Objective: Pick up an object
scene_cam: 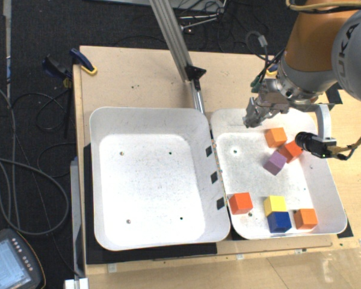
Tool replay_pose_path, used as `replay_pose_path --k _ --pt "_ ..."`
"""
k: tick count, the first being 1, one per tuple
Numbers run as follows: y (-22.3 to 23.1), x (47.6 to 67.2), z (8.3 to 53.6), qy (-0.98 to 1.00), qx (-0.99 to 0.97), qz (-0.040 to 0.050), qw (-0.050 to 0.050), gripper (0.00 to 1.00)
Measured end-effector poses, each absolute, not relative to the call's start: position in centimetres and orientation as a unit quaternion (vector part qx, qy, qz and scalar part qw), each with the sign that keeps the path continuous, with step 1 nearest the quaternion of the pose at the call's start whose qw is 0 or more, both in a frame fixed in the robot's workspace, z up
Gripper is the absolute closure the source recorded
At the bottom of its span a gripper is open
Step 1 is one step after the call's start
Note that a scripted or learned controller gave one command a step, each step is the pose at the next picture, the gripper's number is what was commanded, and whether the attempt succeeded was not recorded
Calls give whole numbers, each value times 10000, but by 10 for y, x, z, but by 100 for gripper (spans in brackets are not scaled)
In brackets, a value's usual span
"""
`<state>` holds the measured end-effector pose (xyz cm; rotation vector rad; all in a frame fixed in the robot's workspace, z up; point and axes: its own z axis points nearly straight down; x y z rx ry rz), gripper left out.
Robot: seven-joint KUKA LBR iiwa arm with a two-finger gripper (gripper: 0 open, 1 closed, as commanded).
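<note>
My gripper [253,120] hangs over the far left part of the right bin [325,179], with nothing visible between its fingers. Just right of it lies an orange block [276,136]. Beyond that sit a red-orange block [292,150] and a purple block [275,162], close together. Near the bin's front edge are an orange block [240,202], a yellow block [275,205], a blue block [279,221] and another orange block [305,218].
The left bin [108,161] sits beside the right one, joined by black clips [215,176]. A slanted metal pole [174,41] crosses the bench behind the bins. A black cable part [316,144] hangs over the right bin's far right side.
</note>
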<state>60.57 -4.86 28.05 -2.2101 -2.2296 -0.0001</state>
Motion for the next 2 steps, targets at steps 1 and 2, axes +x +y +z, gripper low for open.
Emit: replay_pose_path --k 1,2 --pt "7 599 259 -7102 -7040 4 16 100" --pt "59 584 242 -7100 -7042 5 16 100"
